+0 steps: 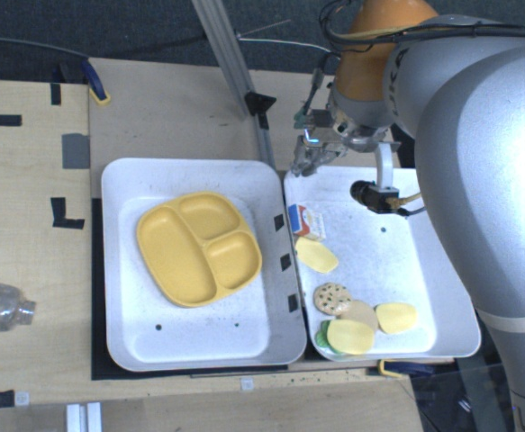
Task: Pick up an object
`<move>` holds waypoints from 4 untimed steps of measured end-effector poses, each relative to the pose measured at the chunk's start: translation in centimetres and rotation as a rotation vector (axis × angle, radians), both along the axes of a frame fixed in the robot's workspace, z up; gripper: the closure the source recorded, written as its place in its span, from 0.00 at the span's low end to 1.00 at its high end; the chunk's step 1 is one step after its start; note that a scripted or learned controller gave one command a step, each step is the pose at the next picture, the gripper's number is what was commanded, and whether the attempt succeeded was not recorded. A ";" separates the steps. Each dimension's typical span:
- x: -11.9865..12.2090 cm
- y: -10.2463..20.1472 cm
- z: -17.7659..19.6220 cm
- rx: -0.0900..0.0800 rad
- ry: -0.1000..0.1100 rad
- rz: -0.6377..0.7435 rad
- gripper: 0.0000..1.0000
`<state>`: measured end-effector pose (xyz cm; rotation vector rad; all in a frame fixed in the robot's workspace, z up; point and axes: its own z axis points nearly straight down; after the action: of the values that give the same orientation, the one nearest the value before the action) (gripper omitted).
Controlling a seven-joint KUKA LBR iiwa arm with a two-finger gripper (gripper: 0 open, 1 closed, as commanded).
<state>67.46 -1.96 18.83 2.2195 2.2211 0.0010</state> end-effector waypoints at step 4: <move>0.4 -7.2 -10.0 -0.001 0.026 0.002 1.00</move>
<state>67.82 -9.20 8.81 2.2293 2.2354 -0.0294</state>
